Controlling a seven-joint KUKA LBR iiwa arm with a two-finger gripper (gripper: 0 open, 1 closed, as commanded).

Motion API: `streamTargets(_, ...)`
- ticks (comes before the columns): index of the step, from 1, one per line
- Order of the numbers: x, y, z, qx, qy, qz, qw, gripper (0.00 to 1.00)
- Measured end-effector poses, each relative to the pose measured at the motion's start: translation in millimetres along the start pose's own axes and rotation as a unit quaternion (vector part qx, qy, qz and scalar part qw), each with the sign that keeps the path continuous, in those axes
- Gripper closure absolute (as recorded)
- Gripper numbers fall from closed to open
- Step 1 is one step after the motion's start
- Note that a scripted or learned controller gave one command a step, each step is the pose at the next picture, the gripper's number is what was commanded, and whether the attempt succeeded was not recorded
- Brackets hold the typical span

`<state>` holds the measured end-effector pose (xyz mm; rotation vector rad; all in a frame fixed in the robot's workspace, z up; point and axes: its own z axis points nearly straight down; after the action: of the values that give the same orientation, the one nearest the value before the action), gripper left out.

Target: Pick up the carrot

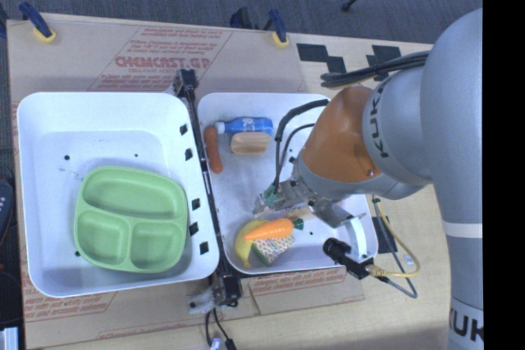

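Note:
The carrot is a short orange piece lying near the front of the right bin. It rests across a yellow banana and a small green and tan item. My gripper hangs just behind and above the carrot, under the orange band of the wrist, very close to the carrot's far side. Nothing shows as lifted; the carrot lies on the pile.
At the back of the right bin lie a blue bottle, a tan bread roll and a reddish sausage along the left wall. The left bin holds a green divided plate.

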<state>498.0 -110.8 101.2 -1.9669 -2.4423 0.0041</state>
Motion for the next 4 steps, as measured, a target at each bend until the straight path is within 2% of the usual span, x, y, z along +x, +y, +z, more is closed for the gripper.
streamTargets(1,0.1,0.5,-9.9,0.0,0.0,-0.002,1.0,1.0)
streamTargets(2,-22.1,-26.9,9.6,-0.001,-0.001,-0.129,0.9916,1.0)
streamTargets(3,-22.0,-26.2,-0.4,-0.001,0.0,-0.132,0.9913,1.0)
streamTargets(4,30.1,-16.0,-90.2,-0.002,0.0,0.087,0.9962,1.0)
